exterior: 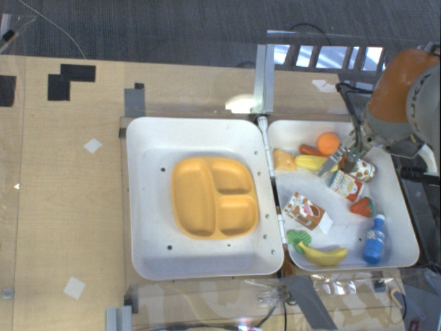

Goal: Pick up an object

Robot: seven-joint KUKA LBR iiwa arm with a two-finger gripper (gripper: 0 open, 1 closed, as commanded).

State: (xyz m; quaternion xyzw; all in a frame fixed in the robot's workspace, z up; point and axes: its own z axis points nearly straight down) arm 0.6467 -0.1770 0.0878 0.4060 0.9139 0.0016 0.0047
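The pincer (342,161) hung low in the right bin (406,243), among the toys beside a small carton (351,178) and an orange ball (329,143); its state could not be told. The reach seemed under way; a firm closing would be needed next.

left bin (145,185): yellow divided tray (213,197) | bench (62,205): black squares (69,80)
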